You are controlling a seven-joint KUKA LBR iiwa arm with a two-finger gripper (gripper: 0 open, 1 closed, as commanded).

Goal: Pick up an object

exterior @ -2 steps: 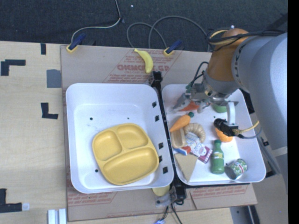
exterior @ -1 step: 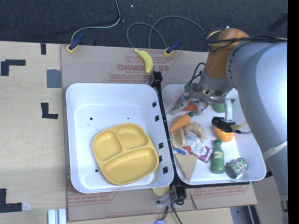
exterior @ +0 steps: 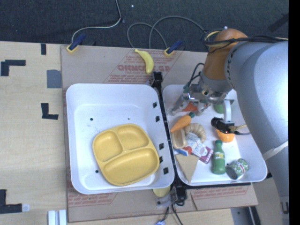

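In the right bin (exterior: 255, 168), nearest the camera, lie one green bottle (exterior: 218, 157) and one can (exterior: 237, 168), then one carrot (exterior: 181, 123). Beyond it, the gripper (exterior: 189, 102) hovers over the bin's far end; whether its jaws are open, I cannot tell. One yellow plate (exterior: 125, 153) fills the left bin (exterior: 79, 102), and one banana (exterior: 145, 60) lies farthest away.

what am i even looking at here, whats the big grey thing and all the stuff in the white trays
The big grey shape is a robot arm with an orange band, reaching in from the right. One camera fixed above the bench looks down at a slant.

Its gripper hangs low over the right bin, near a toy carrot. Whether it holds anything is unclear.

That bin also has a green bottle, a small can and other toy food. The left bin holds a yellow divided plate. A toy banana lies on the bench behind the bins.
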